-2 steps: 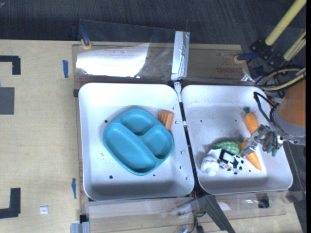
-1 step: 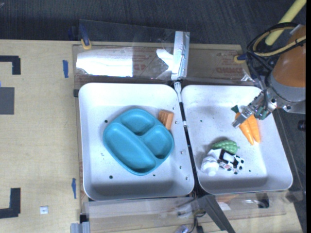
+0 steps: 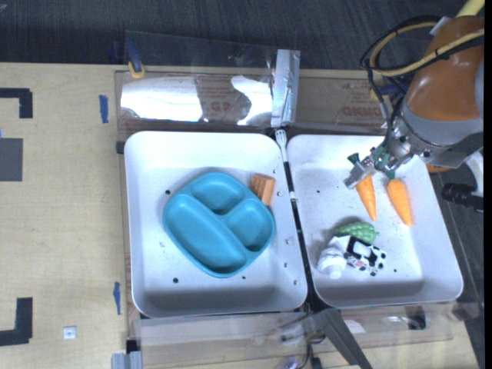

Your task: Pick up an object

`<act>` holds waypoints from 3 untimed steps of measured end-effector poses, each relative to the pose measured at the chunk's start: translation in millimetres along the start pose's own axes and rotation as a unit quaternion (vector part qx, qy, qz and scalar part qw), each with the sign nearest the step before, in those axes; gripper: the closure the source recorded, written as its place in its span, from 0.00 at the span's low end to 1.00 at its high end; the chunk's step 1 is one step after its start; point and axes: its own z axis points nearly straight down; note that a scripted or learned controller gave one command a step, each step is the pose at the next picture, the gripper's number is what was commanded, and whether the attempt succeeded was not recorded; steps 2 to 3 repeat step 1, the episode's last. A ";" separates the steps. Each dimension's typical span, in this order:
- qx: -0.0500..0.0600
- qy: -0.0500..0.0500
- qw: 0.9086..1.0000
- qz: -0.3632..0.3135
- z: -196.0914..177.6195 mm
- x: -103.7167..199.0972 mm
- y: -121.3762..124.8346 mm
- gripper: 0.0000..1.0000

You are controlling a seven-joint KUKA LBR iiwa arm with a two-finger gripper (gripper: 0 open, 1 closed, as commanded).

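Two orange toy carrots lie side by side in the right bin (image 3: pixel 438 283), the left carrot (image 3: pixel 368 198) and the right carrot (image 3: pixel 400 200). My gripper (image 3: pixel 377 166) hangs low over their upper ends, beside a bit of green carrot top (image 3: pixel 355 160). It covers the tops of both carrots. Nearer the front of the same bin lie a green leafy piece (image 3: pixel 355 230) and a black-and-white toy cow (image 3: pixel 361 257) with a white part (image 3: pixel 332 261) at its left.
The left bin (image 3: pixel 146 167) holds a blue divided plate (image 3: pixel 219 223) and a small orange-brown block (image 3: pixel 263 186) at the plate's upper right. A ridge (image 3: pixel 290 206) separates the bins. The arm's orange band (image 3: pixel 450 68) looms over the right bin's back right corner.
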 end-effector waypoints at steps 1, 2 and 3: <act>0.001 0.000 0.995 0.097 -20.1 -4.3 -12.4 1.00; 0.001 0.000 0.995 0.097 -20.1 -4.3 -12.4 1.00; 0.001 0.000 0.995 0.097 -20.1 -4.3 -12.4 1.00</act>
